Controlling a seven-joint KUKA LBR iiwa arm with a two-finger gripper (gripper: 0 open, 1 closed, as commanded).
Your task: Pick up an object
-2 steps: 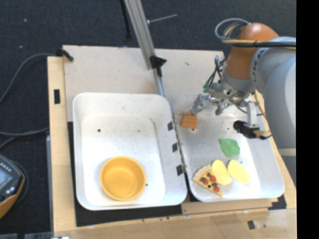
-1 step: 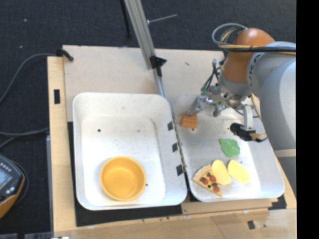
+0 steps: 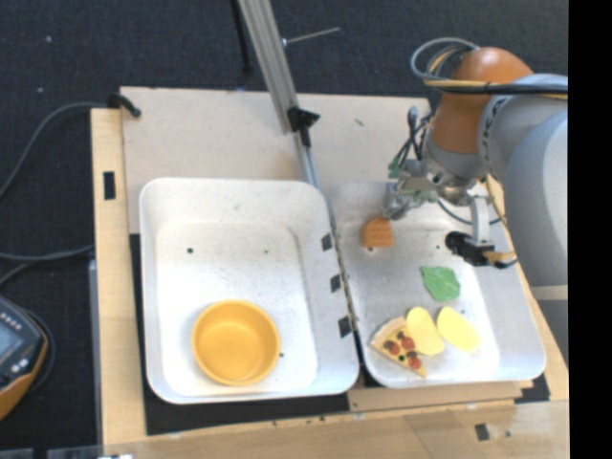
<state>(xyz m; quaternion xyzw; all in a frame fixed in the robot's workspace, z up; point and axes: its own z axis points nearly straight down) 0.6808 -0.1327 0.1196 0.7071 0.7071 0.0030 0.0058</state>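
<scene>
- The gripper [image 3: 405,199] hangs over the far part of the right bin [image 3: 382,290], low against the white floor. It is a small tangle of grey metal and cables, and I cannot tell whether it is spread or pressed together.
- No object can be seen clamped in it.
- An orange-brown lump [image 3: 377,233] lies in the same bin, just left of and nearer than the gripper, close to the bin's left wall. It looks apart from the gripper, though the gap is narrow. Its shape is blurred, so what it is cannot be named.
- A green leaf-shaped piece [image 3: 440,282] lies flat near the middle of the right bin.
- Nearer still sit two yellow pieces [image 3: 458,329]. The left one touches or overlaps a pizza slice [image 3: 395,346], hiding part of its edge.
- The arm [image 3: 478,89] enters from the right. Its grey body is cut off at the picture's edge and covers the right bin's far right corner.
- The left bin [image 3: 229,242] holds a yellow bowl [image 3: 235,341], upright in its near part.
- A slanted metal pole [image 3: 273,55] crosses the far bench [image 3: 210,132], and its top is cut off.
- A dark device [image 3: 14,352] at the near left is only partly in view.
</scene>
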